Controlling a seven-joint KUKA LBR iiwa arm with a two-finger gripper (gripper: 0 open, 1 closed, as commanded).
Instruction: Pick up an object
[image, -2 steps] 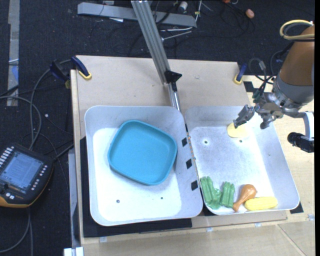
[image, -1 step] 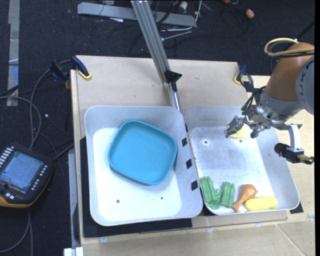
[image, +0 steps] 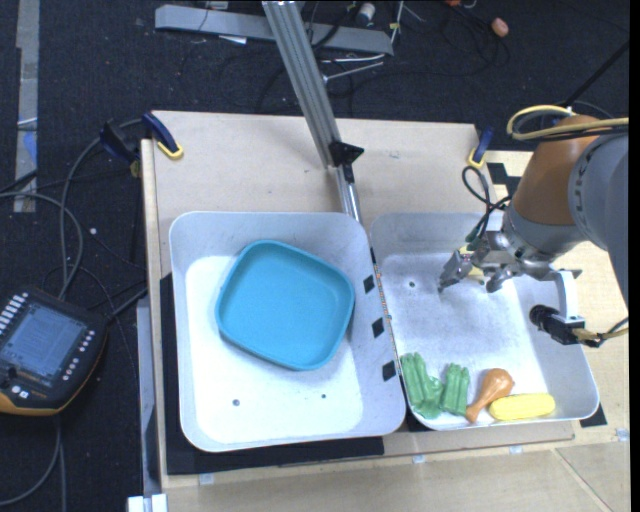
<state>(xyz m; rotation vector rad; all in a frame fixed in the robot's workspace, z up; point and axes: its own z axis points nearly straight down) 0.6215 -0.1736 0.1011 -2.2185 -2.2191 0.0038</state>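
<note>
The bench (image: 300, 160) carries two shallow white bins side by side. The left bin (image: 200, 400) holds a blue plate (image: 285, 305), square with rounded corners, lying flat and slightly turned; it fills the middle and far part of that bin and leaves the white floor bare along the near edge. The right bin (image: 420, 270) holds four small things, all crowded along its near edge: a green piece (image: 420, 385) by the near left corner, a second green piece (image: 456, 388) just beside it, then an orange drumstick-shaped toy (image: 488, 389) lying at a slant with its thin end touching or almost touching the second green piece, and a yellow oblong toy (image: 522, 406) nearest the near right corner, just beside the drumstick's thick end. The grey arm (image: 575, 195) with its orange band comes in over the right bin's far right side, and the gripper (image: 468, 272) hangs over the bare middle of that bin, well apart from the four things at the near edge. Its fingers (image: 452, 274) point toward the left bin, with nothing between them; whether they are spread or closed together I cannot tell at this angle.
</note>
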